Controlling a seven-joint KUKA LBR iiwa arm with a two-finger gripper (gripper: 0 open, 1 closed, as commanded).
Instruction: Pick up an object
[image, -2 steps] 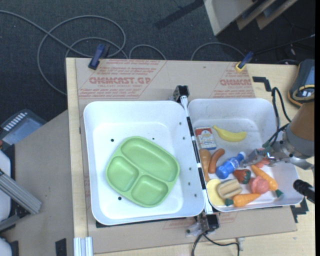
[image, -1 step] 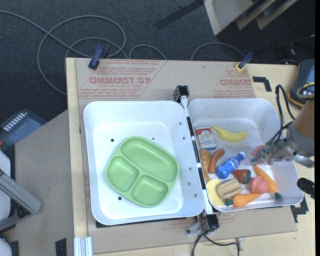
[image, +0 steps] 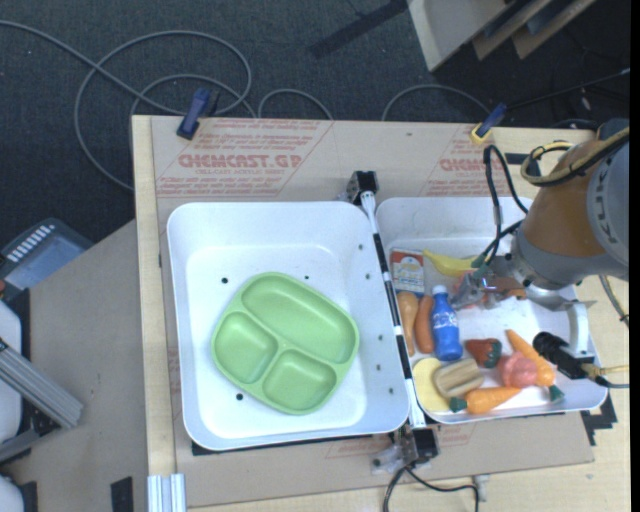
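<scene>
Two white bins sit side by side on my bench; the left bin (image: 190, 300) holds one green divided plate (image: 285, 342), lying flat. From my overhead camera I count in the right bin (image: 430, 215) one blue bottle (image: 445, 325), its long axis running roughly toward and away from me, cap at the far end, one banana (image: 450, 264), two carrots (image: 492, 399), and one sausage (image: 424, 322) just beside the bottle. My gripper (image: 487, 283) hangs low over the bin's far middle; whether it clamps anything, I cannot tell.
</scene>
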